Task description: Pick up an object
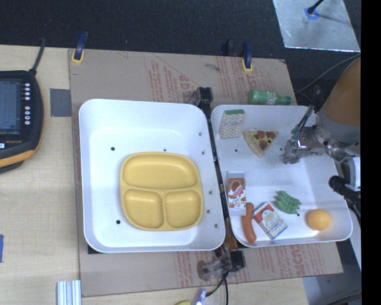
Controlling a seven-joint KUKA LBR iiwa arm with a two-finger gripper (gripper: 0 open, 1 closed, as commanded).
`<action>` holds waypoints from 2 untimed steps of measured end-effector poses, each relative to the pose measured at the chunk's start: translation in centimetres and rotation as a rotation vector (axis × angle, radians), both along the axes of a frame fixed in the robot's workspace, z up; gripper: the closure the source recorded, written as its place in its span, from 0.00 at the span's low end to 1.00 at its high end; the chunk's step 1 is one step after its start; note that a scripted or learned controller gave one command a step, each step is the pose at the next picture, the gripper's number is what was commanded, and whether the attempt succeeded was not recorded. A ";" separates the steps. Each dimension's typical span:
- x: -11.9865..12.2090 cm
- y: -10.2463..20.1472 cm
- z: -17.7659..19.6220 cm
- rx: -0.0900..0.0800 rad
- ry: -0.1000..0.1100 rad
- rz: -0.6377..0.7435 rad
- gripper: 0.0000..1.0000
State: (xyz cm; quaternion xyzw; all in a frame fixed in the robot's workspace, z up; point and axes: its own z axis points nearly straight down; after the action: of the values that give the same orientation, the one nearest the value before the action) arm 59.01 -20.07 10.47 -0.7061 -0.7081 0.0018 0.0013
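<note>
Two white bins side by side on a cardboard-covered surface. Left bin with a yellow three-part tray near its middle. Right bin scattered with small things: a patterned packet at the far left corner, a pizza slice just beside it, a small red-and-white carton against the left wall, a sausage near the front edge, a juice-box-like carton touching or almost touching it, a green leafy piece just behind that carton, an orange at the front right corner. Green bottle lying outside, behind the right bin's far rim. Arm reaching in from the right, jaws low over the far right part of the right bin, just right of the pizza slice and apart from it. Whether the jaws are open or closed, impossible to tell; nothing seen between them. Tablet-like pendant on the surface at far left.
</note>
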 end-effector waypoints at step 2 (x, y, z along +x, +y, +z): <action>-1.3 6.2 -1.3 0.000 -0.001 0.003 0.00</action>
State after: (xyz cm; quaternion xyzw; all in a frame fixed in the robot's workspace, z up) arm 57.72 -13.84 9.16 -0.7052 -0.7090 0.0016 0.0011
